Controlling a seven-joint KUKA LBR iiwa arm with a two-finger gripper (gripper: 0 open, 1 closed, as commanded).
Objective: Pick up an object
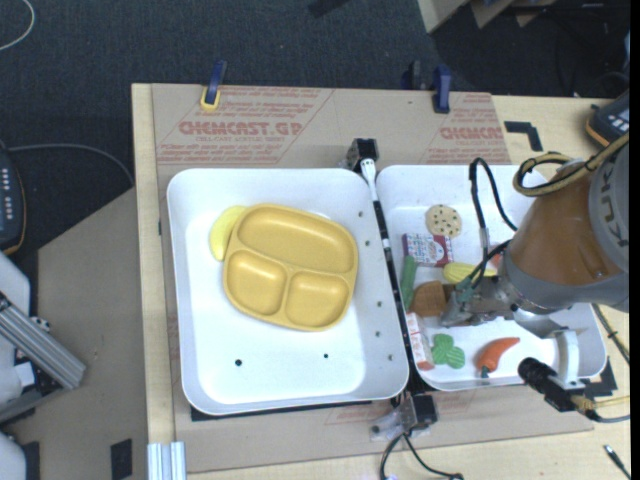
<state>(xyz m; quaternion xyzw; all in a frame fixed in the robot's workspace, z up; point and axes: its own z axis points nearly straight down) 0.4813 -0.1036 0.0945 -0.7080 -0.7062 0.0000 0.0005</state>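
The grey two-finger gripper (462, 303) hangs low in the right-hand shallow white bin (395, 193), beside the small brown toy block (428, 298). Whether it grips cannot be told. Seemingly mid-grasp; next, close and lift straight up.

The arm (575, 243) is grey with a broad orange band, black cables looping along its upper side.

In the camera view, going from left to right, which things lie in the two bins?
Yellow divided plate in the left bin → brown piece in the right bin → orange-red pepper.
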